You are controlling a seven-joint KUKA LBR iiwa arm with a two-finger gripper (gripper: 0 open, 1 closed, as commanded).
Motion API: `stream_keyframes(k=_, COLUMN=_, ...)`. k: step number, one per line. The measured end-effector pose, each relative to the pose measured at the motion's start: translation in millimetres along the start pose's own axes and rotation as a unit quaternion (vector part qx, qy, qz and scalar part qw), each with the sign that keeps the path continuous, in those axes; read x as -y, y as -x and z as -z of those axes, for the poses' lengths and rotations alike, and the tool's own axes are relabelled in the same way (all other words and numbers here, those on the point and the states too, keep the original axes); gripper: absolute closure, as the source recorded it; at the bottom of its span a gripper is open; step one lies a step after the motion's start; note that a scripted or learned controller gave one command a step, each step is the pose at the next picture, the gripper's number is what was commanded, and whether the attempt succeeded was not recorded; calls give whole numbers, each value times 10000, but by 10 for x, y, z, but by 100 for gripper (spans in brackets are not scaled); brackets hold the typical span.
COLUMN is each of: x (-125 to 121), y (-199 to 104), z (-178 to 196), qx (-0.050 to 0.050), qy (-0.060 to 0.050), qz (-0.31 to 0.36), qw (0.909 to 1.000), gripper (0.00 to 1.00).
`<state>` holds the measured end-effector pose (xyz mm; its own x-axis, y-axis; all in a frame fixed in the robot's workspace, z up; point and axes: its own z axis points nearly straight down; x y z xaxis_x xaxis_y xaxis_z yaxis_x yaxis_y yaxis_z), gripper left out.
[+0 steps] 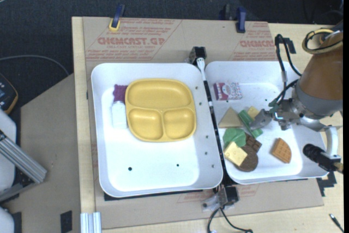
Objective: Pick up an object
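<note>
Nearest the lens: brown round biscuit point(249, 161) and yellow block point(235, 154) at the front of the right bin point(272, 176), just in front of a green piece point(235, 135). Waffle-like orange wedge point(282, 150) off to the right of that green piece, apart from it. Tan triangle point(230, 116) and small pink-and-white packet point(227, 90) behind it. Tool point(259, 123) low over the pile, tip just right of the green piece, near or touching a small yellow-green bit point(252, 114). Cannot tell whether open or closed. Nothing visibly lifted; by the look of it, pick not yet made, grasp and raise both left. Yellow divided tray point(161, 109) well to the left, in the left bin point(152, 177).
</note>
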<state>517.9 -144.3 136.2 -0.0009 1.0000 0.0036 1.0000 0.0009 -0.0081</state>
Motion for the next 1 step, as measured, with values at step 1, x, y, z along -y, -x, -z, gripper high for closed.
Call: stream_keyframes(k=1, x=-15, y=-5, z=-506, qx=6, qy=41, qz=-12, qw=10000, gripper=0)
